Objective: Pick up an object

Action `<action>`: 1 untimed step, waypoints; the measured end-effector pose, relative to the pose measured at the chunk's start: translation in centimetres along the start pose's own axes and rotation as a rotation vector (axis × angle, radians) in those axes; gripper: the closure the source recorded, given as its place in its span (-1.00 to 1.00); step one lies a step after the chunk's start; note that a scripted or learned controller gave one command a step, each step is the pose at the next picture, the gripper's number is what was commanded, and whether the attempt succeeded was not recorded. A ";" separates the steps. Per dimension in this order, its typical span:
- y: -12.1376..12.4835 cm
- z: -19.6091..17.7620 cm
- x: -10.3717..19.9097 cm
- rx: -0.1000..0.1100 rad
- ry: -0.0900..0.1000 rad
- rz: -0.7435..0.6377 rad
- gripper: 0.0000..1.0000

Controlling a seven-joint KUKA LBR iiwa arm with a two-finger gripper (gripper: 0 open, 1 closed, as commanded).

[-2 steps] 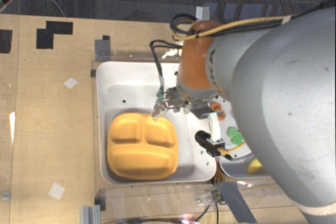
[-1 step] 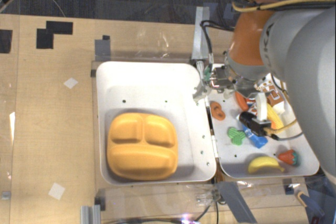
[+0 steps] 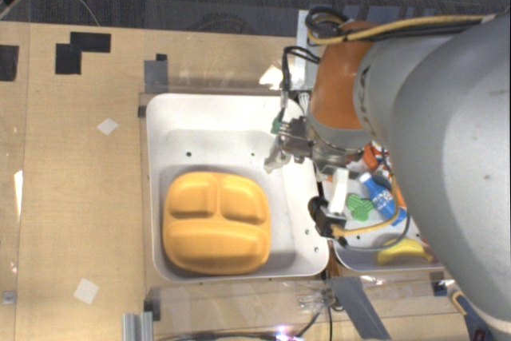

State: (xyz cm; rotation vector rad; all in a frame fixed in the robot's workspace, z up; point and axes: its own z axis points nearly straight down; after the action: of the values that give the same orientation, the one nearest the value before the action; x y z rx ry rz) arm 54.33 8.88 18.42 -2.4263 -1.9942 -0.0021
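Note:
A yellow divided tray point(image 3: 215, 221) lies upside down in the front half of the left bin point(image 3: 192, 124). My gripper point(image 3: 278, 158) hangs over the right side of that bin, just right of and behind the tray and apart from it. The grey arm with its orange band point(image 3: 339, 88) hides most of the right bin point(image 3: 359, 259). In the part of that bin that shows, a blue object point(image 3: 380, 196), a green object point(image 3: 359, 208) and a yellow banana-like piece point(image 3: 403, 251) lie together.
The wall between the two bins runs just right of my gripper. A black cable point(image 3: 323, 220) loops down from the wrist over that wall. Bare white floor lies behind the tray in the left bin. Wooden bench surrounds the bins.

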 end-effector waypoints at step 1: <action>-3.7 7.0 6.9 0.001 -0.002 0.061 -1.00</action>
State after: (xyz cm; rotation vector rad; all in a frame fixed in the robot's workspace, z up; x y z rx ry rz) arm 52.06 16.41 11.45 -2.4862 -1.9199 0.0012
